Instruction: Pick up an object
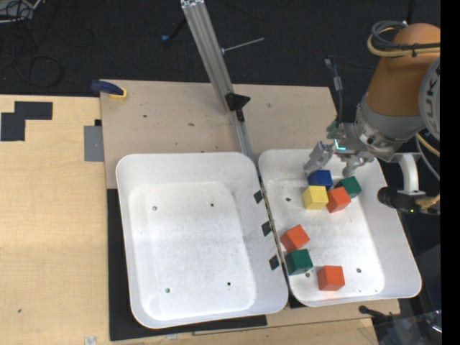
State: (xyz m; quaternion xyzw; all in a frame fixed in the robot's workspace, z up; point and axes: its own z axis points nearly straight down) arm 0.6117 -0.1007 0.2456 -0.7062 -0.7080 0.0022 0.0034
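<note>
My gripper [335, 163] hangs over the far part of the right bin [392, 264], its fingers spread open just above a cluster of blocks. Below it lies a blue block [320, 179], with a yellow block [315, 197], an orange-red block [338, 199] and a green block [351, 186] packed close by. Nothing sits between the fingers. Nearer the front of the same bin are an orange block [295, 237], a dark green block [299, 261] and a red block [330, 277].
The left bin [144, 185] lies beside the right one, joined by black clips [265, 227] along the shared rim. A slanted aluminium rail [212, 56] rises behind the bins. A blue and yellow clamp [109, 88] sits at the board's far left corner.
</note>
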